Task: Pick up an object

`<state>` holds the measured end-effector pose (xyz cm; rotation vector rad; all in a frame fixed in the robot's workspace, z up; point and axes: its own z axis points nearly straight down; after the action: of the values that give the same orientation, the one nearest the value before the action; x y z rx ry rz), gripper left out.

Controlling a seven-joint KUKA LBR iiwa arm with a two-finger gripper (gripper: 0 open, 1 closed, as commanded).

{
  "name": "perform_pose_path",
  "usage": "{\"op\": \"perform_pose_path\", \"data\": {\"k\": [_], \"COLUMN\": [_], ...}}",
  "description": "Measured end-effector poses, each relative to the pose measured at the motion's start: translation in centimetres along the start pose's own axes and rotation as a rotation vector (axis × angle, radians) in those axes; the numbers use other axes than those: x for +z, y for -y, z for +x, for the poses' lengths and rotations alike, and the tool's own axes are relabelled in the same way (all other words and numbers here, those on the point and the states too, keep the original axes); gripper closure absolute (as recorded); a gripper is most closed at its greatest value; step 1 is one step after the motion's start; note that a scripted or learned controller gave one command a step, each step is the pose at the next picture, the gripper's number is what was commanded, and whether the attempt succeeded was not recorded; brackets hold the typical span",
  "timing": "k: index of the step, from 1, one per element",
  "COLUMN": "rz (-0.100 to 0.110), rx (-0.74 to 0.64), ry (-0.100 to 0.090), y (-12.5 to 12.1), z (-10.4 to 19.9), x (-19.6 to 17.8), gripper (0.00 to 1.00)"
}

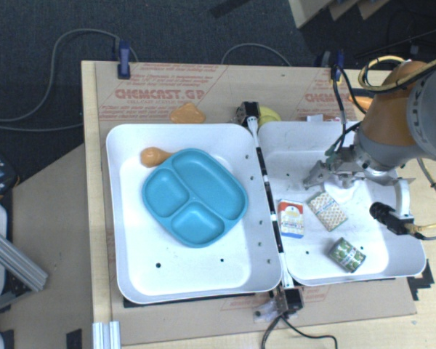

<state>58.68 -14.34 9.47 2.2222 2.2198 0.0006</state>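
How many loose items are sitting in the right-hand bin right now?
3. A red-and-white carton lies near the divider, a patterned packet just right of it, and a green can toward the front. The end effector could be hiding something beneath it.

Two shallow white bins sit side by side, the left bin and the right bin. One blue divided plate and one orange piece lie left of the fingers; three small packets lie just below them.
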Motion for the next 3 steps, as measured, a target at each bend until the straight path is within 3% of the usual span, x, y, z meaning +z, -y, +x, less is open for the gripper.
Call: {"op": "perform_pose_path", "data": {"k": [1, 2, 3], "rz": [0.002, 0.008, 0.005], "rx": [0.002, 0.002, -0.002], "ry": [0.0, -0.002, -0.002], "y": [2.9, 11.2, 10.9], "z": [-1.8, -1.0, 1.6], "x": [-3.0, -3.5, 1.2], "gripper": [0.0, 0.0, 0.0]}}
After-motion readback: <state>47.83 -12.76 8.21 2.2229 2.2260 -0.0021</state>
